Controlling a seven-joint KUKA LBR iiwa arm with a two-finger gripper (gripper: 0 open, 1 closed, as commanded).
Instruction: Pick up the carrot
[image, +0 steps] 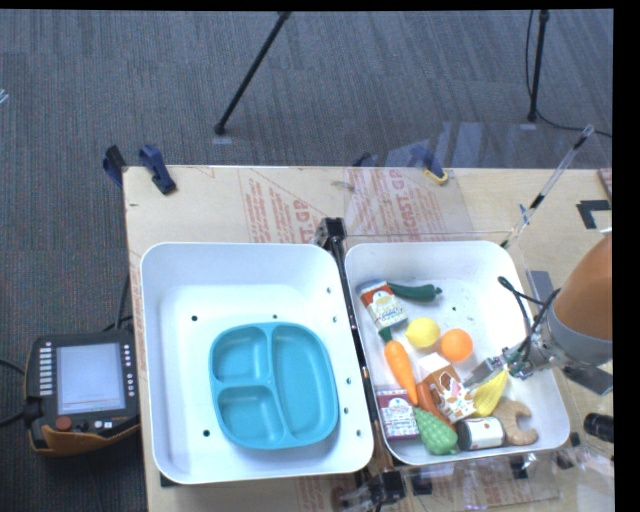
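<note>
left white bin (160, 300) holds a blue divided plate (273, 384), lying flat near its middle. right white bin (500, 262) crowded: green cucumber-like piece (415, 292) by a small carton (381, 306) at the far side, lemon (423, 333) touching an orange (456, 345), then banana (489, 392), a second carton (450, 395), a small box (399, 418), a bumpy green piece (435, 432), a can (480, 433) and a tan cookie-like piece (515, 424) along the near edge. handheld screen unit (85, 385) sits on the floor left of the bench.
</note>
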